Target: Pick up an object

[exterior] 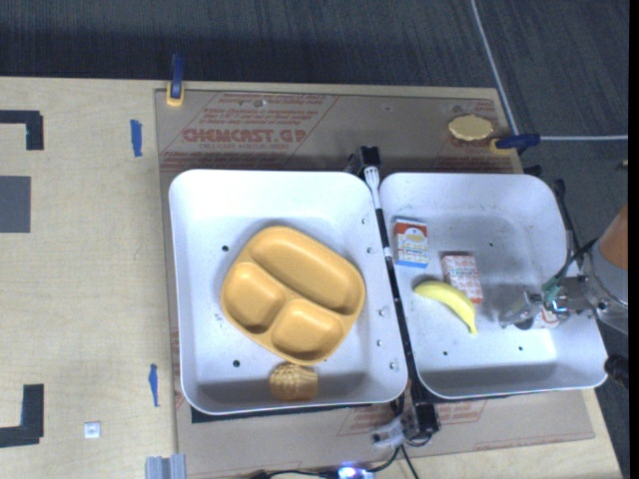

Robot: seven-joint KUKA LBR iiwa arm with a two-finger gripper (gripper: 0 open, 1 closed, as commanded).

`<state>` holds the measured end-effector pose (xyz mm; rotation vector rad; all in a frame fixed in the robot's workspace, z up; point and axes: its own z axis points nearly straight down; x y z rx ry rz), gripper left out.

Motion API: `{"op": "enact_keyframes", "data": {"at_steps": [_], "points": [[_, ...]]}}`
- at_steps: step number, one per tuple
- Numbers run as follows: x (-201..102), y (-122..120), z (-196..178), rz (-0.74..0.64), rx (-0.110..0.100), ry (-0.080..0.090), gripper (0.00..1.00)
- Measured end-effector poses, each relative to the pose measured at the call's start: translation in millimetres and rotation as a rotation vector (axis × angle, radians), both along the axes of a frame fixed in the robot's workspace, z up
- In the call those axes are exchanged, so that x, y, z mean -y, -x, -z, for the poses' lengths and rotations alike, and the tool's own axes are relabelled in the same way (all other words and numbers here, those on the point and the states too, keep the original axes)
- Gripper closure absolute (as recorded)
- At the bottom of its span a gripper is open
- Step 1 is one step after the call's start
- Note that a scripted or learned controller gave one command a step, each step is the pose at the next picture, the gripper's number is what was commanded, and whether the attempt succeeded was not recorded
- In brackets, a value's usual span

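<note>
In the right bin (519,203) a yellow banana (449,303) lies near the middle. A small pink box (462,275) sits just above it, and a white carton with a red label (410,242) stands at the bin's left wall. My gripper (519,314) hangs low over the right part of this bin. It is to the right of the banana and apart from it, with nothing seen in its hold. The left bin (190,267) holds a yellow divided tray (292,292) and a brown round item (294,379) at its near wall.
The arm comes in over the right bin's right rim. A tan disc (471,128) and a blue clamp (517,142) lie on the cardboard behind the right bin. A cable runs along the gap between the bins.
</note>
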<state>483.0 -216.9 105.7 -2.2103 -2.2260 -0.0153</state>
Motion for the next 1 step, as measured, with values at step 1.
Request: {"op": "enact_keyframes", "data": {"at_steps": [1], "points": [[-87.2, -10.4, -77.0, 0.005, -0.001, 0.010, 1.00]]}}
